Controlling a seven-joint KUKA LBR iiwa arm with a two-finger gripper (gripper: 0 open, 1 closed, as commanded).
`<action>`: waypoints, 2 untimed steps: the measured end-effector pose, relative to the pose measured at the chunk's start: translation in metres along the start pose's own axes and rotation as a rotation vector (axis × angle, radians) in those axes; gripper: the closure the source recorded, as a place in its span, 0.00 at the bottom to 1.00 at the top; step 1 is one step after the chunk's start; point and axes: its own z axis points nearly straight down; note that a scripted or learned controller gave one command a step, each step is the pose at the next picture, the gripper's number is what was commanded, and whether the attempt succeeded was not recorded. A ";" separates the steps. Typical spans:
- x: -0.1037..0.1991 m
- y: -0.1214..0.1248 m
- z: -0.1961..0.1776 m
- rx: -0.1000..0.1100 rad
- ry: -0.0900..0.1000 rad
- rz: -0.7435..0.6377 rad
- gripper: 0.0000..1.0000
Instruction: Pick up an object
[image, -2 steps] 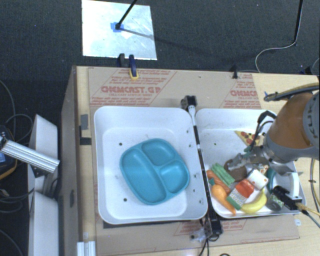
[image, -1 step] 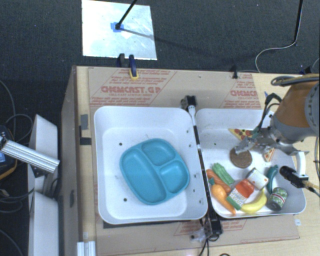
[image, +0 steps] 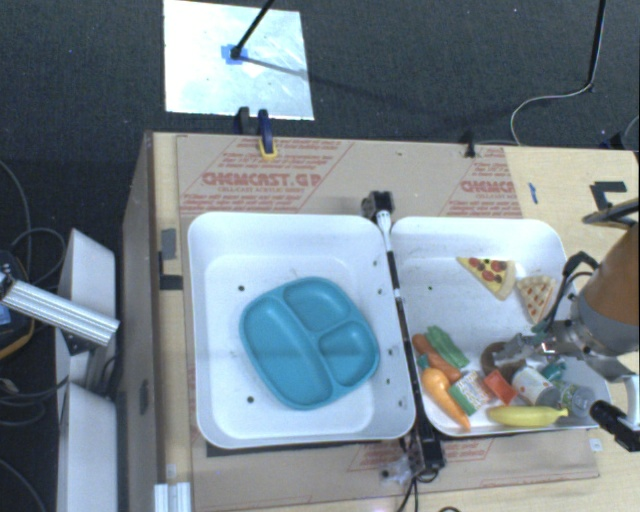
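The gripper (image: 530, 350) hovers low over toy food in the right bin (image: 440, 240); its grip can't be made out. The banana (image: 527, 416) below looks light, rigid, best pinched mid-length.

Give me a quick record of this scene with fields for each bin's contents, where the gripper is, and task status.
left bin: blue divided plate
right bin: two pizza slices, carrot, green vegetable, banana, a few small items too cluttered to name
gripper: low over the right bin's near right part, among the clutter
task status: no object visibly held
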 end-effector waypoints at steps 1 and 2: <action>0.001 0.067 -0.069 0.003 0.001 -0.003 0.00; 0.021 0.012 -0.013 0.010 0.003 -0.001 0.00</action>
